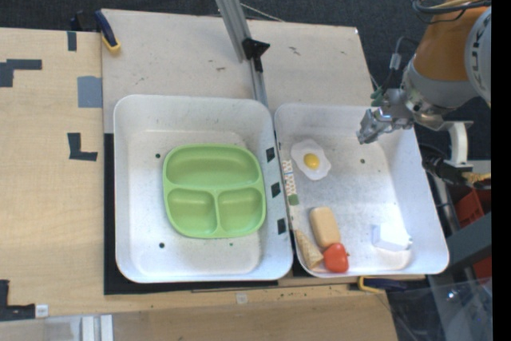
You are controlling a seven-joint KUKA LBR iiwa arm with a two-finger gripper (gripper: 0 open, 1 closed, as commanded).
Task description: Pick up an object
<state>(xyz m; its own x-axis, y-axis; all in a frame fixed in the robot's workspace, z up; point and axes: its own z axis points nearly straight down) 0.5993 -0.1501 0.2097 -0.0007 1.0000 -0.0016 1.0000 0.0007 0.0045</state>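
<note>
Hovering my pincer [369, 132], state unclear, right of the fried egg [310, 160]: light, floppy, I'd pinch its rim.

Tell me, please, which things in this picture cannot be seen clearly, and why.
- Gripper, camera view: small and blurred, so the state of its tips is not readable.
- White object in the right bin: pale against the white floor, its shape is unclear.
- Tan block and red piece: too small to tell whether they touch.
- Arm: cut off by the right edge.
</note>
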